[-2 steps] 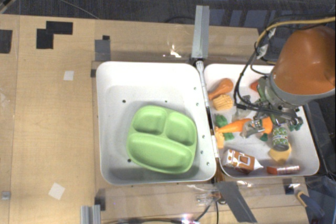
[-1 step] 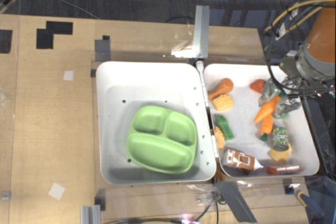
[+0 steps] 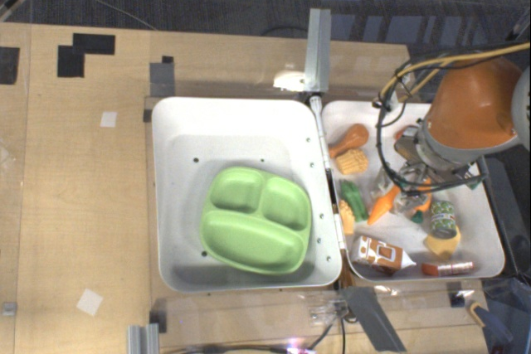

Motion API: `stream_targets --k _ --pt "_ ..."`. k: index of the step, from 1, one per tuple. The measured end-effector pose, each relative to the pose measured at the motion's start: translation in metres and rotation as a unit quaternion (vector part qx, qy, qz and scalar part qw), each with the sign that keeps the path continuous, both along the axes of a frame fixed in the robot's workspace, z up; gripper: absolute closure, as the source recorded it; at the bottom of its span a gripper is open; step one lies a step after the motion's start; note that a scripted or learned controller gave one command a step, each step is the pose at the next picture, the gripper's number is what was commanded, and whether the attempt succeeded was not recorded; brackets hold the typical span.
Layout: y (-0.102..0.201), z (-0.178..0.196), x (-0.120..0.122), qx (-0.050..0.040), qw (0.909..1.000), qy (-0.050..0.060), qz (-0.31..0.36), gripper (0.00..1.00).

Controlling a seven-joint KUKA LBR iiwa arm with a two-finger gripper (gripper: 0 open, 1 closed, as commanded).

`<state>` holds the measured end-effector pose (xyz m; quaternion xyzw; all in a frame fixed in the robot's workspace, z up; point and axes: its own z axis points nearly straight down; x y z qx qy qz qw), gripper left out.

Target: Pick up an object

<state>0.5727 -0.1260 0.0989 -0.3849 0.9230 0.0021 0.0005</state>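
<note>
- On the left I see the light wooden bench top (image 3: 75,203) with some black square marks near its far edge.
- Next comes the big shallow white bin on the left (image 3: 170,178). A light green plastic plate with three sections (image 3: 255,219) lies flat in it, toward the near right part of the bin.
- A thin grey metal post (image 3: 318,46) stands at the far end of the line where the two bins meet.
- Then comes the shallow white bin on the right (image 3: 495,249), full of small toy foods.
- At the far left of that bin I see a brown toy drumstick (image 3: 349,138), and a yellow toy corn piece (image 3: 352,163) is just beside it on the near side.
- Nearer to me lies a dark green toy vegetable (image 3: 353,199), with a small yellow piece (image 3: 346,217) touching its left side.
- An orange toy carrot (image 3: 381,206) lies tilted just to the right of the green one.
- A brown and white little carton (image 3: 379,254) lies on its side at the near edge.
- A thin red and grey stick-shaped toy (image 3: 445,267) lies at the near edge too, and above it are a pale yellow cup shape (image 3: 442,242) and a green patterned can (image 3: 442,216).
- The grey arm with its orange band (image 3: 473,108) hangs over the right bin.
- The claw (image 3: 412,193) is low in the bin, right next to the carrot's thick end. I cannot tell how wide it is or if it holds anything.
</note>
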Motion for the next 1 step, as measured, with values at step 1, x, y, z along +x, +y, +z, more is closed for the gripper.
stream_targets --k 1 --pt "0.0568 0.0901 -0.0286 -0.0011 0.9979 -0.008 -0.065 1.0"
